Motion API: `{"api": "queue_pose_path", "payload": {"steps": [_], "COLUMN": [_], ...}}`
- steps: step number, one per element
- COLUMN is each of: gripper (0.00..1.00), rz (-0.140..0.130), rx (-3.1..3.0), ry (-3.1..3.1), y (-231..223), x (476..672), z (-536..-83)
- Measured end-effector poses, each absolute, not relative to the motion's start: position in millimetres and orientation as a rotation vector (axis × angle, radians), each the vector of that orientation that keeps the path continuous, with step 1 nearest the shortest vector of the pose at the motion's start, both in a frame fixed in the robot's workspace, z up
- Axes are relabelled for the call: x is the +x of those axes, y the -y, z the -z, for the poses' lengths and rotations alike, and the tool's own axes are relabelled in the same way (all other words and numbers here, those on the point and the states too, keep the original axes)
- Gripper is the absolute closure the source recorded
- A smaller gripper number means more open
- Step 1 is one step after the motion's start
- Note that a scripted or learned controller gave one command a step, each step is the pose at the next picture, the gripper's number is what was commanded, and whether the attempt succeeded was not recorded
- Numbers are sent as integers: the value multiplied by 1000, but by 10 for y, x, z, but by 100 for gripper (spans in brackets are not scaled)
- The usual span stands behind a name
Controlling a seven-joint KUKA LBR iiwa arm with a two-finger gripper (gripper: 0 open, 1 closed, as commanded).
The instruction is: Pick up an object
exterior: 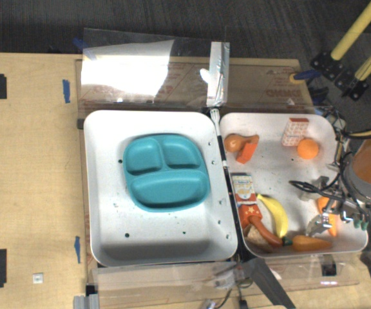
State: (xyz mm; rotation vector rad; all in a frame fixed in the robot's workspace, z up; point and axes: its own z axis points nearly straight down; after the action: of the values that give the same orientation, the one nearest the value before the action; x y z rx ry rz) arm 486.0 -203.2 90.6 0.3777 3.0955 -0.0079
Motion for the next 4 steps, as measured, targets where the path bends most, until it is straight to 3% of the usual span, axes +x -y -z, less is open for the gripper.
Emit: {"api": "queue_pose_path", "payload": {"steps": [1,2,3,4], "gripper": [100,100,0,0], "rz": [10,5,4,2], "rx": [374,297,297,514], "ry": [-3091,-3115,-3118,-3089], "y": [2029,2242,2238,2239], "x": [4878,5617,5608,4942], "z": [-1024,-895,-885,-888]}}
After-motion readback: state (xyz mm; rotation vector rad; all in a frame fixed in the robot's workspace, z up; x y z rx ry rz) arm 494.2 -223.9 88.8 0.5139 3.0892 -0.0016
